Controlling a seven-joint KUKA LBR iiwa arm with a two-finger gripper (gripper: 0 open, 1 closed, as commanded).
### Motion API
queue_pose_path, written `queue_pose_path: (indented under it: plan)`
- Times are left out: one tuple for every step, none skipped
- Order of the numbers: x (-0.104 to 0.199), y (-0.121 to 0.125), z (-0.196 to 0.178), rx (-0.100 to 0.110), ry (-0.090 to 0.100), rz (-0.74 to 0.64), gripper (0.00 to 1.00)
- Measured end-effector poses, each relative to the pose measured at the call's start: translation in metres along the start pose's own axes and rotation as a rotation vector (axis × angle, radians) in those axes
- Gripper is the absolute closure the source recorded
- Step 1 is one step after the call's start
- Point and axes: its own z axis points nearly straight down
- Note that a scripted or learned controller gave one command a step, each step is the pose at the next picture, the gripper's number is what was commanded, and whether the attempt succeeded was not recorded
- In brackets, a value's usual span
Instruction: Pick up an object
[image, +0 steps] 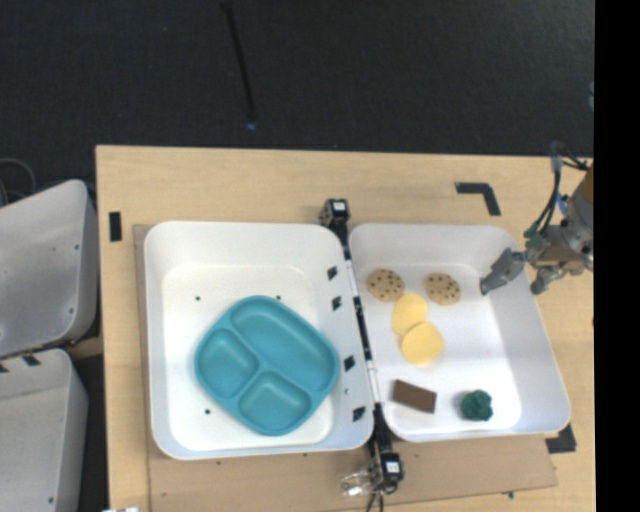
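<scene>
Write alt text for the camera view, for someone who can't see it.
The tool hovers open at the right bin's upper right edge, holding nothing. That bin holds two cookies, two yellow discs, a brown block and a green lump; the left bin holds a teal divided plate.

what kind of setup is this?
Likely a lab bench for robot picking tests. Two white bins sit side by side on a wooden bench; one holds a teal divided plate, the other toy cookies. The pincer hangs at the right bin's edge.
</scene>
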Motion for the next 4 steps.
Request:
queue_pose_path:
  plan:
    - [0.0, 0.003, -0.007, -0.012, -0.003, -0.004, 0.0]
    - [0.0, -0.002, 0.055, -0.006, -0.002, -0.001, 0.0]
    - [0.002, 0.003, 0.117, -0.009, -0.003, 0.001, 0.0]
    - [0.0, 0.004, 0.137, -0.01, -0.003, 0.004, 0.0]
